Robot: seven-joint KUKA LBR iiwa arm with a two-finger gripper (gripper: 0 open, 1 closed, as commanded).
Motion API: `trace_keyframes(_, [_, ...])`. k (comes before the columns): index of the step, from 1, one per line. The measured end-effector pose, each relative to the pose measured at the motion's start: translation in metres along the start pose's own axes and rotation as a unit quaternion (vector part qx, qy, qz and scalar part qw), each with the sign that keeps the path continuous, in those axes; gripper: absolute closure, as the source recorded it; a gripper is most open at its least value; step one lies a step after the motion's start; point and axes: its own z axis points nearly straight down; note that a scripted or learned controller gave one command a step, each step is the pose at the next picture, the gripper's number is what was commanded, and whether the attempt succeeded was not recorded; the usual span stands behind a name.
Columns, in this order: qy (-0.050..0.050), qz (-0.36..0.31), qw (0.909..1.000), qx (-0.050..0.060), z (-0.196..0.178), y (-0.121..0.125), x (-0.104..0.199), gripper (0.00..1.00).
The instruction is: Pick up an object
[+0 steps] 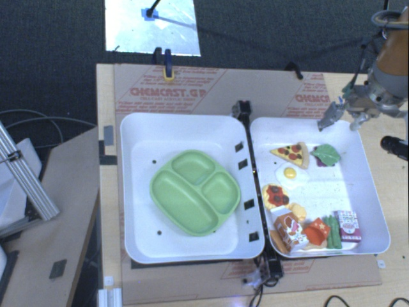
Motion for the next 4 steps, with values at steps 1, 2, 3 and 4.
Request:
trace_keyframes(1, [-0.001,-0.001,1.0,-0.006,-0.009,0.003,0.001,0.0])
trace_keyframes(2, [-0.001,-0.001,1.0,-0.005,0.032,0.002,0.0,0.0])
trace_keyframes(3, [-0.001,-0.002,1.0,-0.006,0.073,0.002,0.002,0.0])
trace_keyframes(4, [-0.002,-0.002,1.0,-0.007,0.123,0.003,0.003,0.0])
